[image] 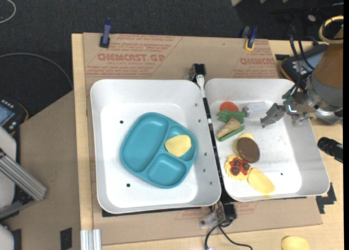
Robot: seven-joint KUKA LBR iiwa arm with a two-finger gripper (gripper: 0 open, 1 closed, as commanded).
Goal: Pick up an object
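Faintly, cardboard (136, 52) reads "CHEMCAST".

Right bin (297, 186): right half was bare floor, food pieces (242, 148) crowded its left side by the divider. Left bin (109, 134): teal plate (155, 150) took the middle, margins free.

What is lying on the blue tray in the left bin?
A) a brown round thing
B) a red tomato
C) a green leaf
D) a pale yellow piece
D: a pale yellow piece sits in one compartment of the blue tray, on its right side; the brown, red and green items lie in the right bin.
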